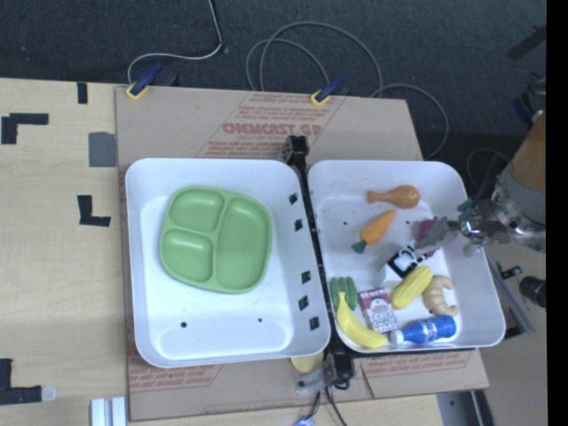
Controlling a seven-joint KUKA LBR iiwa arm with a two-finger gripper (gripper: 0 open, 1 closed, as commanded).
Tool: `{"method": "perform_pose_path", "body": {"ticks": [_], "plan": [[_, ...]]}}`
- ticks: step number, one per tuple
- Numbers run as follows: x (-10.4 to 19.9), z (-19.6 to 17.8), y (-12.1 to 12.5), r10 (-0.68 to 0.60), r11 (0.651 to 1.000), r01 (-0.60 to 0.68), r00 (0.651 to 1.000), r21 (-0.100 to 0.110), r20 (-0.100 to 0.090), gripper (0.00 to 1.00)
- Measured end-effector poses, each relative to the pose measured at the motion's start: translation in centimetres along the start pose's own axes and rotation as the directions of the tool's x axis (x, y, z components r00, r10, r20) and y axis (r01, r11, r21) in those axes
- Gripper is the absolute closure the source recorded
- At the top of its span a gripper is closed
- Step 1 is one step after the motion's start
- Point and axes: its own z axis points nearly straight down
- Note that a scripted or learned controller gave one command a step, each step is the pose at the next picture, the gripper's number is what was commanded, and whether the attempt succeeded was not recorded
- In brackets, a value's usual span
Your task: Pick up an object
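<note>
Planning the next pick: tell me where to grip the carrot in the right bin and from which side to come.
Grip the carrot across its orange body, about mid-length, coming straight down from above. It lies flat and slanted, green top toward the lower left, with bare bin floor on both long sides, so the fingers would likely fit either side. The tapered ends look likelier to slip.

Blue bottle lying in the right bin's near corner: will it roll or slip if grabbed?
The blue bottle lies on its side and looks round, so a nudge would probably roll it. Its surface looks smooth, likely slippery. The banana and bin wall beside it may limit travel.
</note>
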Motion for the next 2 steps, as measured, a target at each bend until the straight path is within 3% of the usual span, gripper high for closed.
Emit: {"method": "perform_pose_path", "body": {"ticks": [1, 2], "plan": [[-0.8, 9.9, 6.8, -0.003, 1.0, 0.003, 1.0, 0.003, 0.0, 0.0], [4.4, 14.5, 8.6, -0.004, 1.0, 0.005, 1.0, -0.022, 0.01, 0.0]]}}
